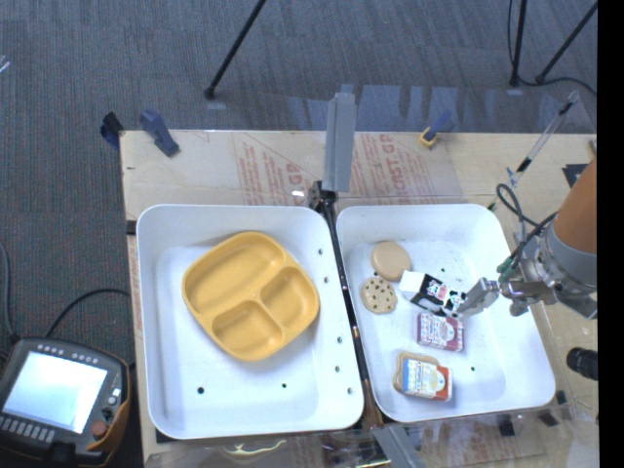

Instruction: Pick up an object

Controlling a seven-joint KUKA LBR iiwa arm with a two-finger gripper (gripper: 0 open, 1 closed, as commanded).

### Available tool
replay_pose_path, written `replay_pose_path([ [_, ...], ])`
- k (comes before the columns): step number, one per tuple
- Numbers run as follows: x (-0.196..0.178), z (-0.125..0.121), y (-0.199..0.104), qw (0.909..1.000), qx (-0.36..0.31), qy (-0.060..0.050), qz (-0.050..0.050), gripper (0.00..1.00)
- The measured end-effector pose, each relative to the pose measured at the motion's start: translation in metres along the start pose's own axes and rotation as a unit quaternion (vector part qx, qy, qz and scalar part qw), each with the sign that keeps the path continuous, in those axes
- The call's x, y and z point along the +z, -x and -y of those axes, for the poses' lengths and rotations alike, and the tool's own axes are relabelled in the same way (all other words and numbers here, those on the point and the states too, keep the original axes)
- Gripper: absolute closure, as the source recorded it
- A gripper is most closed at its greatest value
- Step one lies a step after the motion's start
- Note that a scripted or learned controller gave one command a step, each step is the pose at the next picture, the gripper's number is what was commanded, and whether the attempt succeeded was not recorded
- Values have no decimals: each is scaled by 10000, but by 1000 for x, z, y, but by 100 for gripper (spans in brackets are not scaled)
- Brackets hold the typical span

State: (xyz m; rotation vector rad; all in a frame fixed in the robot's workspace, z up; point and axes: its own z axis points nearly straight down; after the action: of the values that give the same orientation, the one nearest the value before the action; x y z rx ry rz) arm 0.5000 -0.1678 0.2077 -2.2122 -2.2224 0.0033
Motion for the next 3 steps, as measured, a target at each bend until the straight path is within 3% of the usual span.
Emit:
replay_pose_path([
  [1, 97, -59, -35, 9996, -235, 129, 45, 0],
  [2, 104, -123, -68, 9994, -288, 170, 78, 0],
  [3, 89, -125, -67, 9993, -293, 208, 81, 100],
])
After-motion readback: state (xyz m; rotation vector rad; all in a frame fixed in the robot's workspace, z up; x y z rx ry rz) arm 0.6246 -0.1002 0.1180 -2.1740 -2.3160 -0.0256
